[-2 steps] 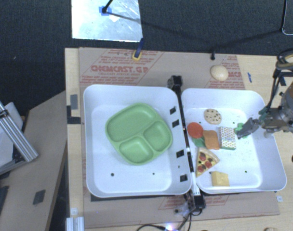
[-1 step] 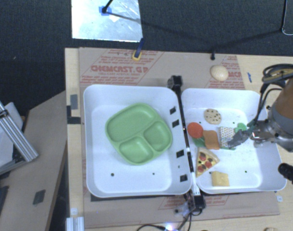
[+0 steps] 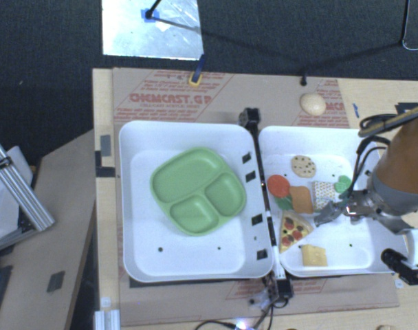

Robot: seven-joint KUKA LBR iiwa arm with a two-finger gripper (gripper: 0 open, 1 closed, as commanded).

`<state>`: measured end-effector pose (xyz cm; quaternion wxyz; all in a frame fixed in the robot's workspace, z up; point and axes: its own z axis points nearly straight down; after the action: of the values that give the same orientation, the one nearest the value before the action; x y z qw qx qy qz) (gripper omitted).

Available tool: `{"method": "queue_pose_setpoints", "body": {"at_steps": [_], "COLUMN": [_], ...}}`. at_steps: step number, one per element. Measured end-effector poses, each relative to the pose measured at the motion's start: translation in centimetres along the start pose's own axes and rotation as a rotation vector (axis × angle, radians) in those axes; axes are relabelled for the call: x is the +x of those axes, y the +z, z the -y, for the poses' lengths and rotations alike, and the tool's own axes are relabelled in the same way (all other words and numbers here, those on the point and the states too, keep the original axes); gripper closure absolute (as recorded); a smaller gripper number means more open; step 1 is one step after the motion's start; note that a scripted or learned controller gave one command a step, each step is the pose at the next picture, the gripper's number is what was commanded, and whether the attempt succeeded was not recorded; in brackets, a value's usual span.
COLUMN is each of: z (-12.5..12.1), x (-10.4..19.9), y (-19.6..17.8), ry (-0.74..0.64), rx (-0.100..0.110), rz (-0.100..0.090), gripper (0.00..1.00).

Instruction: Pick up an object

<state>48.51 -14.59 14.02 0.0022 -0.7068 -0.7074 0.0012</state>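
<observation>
White plastic dominates my one view from above: two shallow bins side by side on the table (image 3: 161, 88), which is lined with printed cardboard. The left bin (image 3: 137, 253) carries a green divided plate (image 3: 199, 191) and nothing else that I can make out. The right bin (image 3: 353, 260) holds the toy food I am choosing from: a round cookie (image 3: 303, 165) at the top, a red disc (image 3: 278, 185) with something green just under it, a tan block like a toast slice (image 3: 302, 199), a pale patterned piece (image 3: 324, 191) beside that, a small green piece (image 3: 342, 183) further right, a pizza slice (image 3: 292, 229) lower down, and a yellow cheese-like square (image 3: 313, 255) near the front wall.

The arm (image 3: 405, 167) comes in from the right, and the gripper (image 3: 327, 215) sits low over the right bin, its tip just beside the toast slice and the patterned piece, above the pizza slice. The fingers look dark and blurred from this angle; I cannot tell how far apart they stand, and I see nothing between them.

I judge this to be the approach or descent step, with no object yet lifted. The next move calls for settling on one target, probably the toast slice or the patterned piece, and centring on it. These items lie touching or nearly so, so I would expect a neighbour to get nudged or a flat piece to slip out.

A beige egg-shaped thing (image 3: 313, 104) lies on the cardboard beyond the bins.
</observation>
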Motion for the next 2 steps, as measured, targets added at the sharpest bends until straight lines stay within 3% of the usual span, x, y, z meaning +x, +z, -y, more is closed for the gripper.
{"method": "queue_pose_setpoints", "body": {"at_steps": [1, 2], "z": [-0.1, -0.3], "x": [0.0, 0.0], "y": [5.0, 3.7], "ry": [0.001, -0.001], "rx": [-0.007, -0.012], "rz": [0.002, 0.002], "gripper": [0.00, 1.00]}}
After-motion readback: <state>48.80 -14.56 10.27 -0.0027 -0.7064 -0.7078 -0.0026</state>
